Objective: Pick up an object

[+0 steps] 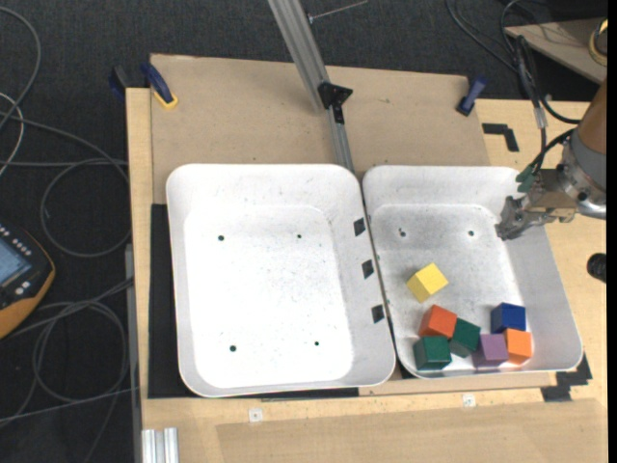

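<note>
Hand (509, 222): right bin's (540, 287) 2 o'clock rim, grip state unclear.
Yellow cube (427, 282): bin centre.
Other cubes (472, 340): 6 o'clock.

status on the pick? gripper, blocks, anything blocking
Gripper over right bin's far right edge, nothing seen in it. Yellow block sits alone; other blocks clustered near front wall. Nothing blocking.

Both bins, the left (260, 278) and the right (540, 287), look like smooth white plastic with a dull sheen, peppered with dark specks. The bench (241, 114) is matt, pale board like wood fibre, while the slanting pole (299, 37) looks like brushed grey metal. The small blocks (427, 282) have plain, matt coloured faces
</note>
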Robot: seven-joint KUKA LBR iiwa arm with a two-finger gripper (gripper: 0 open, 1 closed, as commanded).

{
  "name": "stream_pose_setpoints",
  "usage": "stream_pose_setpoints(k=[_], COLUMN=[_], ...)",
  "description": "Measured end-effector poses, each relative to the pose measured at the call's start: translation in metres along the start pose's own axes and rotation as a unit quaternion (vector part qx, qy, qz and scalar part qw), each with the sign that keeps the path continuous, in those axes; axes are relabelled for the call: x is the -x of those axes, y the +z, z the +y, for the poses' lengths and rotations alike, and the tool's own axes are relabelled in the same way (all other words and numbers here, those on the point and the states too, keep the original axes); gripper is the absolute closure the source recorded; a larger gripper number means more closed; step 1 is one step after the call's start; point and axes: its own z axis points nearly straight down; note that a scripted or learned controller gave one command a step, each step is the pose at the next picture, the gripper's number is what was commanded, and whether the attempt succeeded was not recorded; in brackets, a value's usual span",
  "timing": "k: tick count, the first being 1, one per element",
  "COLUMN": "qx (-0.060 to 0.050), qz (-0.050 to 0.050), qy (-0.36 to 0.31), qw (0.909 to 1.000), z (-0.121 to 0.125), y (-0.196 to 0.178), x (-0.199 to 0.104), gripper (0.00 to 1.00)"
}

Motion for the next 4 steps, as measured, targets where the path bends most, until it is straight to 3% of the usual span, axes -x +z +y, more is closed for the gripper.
stream_pose_setpoints(k=[1,3,4], qx=[0.000,-0.001,0.000], qz=[0.000,0.001,0.001], qy=[0.000,0.000,0.000], qw=[1.0000,1.0000,1.0000], z=[0.018,0.057,0.082], y=[-0.006,0.024,0.013], x=[-0.048,-0.150,-0.201], gripper=[1.00,1.00,1.00])
